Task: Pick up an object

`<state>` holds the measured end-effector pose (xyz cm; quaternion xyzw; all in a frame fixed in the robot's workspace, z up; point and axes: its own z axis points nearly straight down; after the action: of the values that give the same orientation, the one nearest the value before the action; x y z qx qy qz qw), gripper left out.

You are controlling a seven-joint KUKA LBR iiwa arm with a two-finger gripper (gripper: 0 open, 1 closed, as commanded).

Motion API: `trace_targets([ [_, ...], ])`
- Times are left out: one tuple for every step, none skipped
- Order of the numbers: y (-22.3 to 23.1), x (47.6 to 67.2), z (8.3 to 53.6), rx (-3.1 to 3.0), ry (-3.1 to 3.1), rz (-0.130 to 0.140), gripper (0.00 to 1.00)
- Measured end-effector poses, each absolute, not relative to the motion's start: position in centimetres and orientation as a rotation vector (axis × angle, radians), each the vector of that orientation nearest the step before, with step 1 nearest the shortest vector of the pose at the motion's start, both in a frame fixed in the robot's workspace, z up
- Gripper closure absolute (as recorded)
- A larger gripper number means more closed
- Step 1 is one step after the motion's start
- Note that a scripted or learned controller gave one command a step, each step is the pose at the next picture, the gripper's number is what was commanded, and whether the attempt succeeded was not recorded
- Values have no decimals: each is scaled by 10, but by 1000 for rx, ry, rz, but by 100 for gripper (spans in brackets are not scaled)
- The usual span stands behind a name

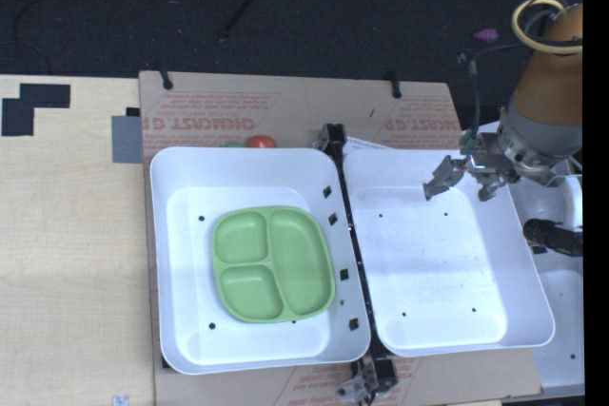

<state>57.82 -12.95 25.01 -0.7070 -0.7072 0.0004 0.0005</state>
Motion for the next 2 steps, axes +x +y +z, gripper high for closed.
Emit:
trace_targets([
  [-125, 577, 186, -2215, -2217, 8, 0],
  [-122, 581, 123, -2216, -2216, 7, 0],
])
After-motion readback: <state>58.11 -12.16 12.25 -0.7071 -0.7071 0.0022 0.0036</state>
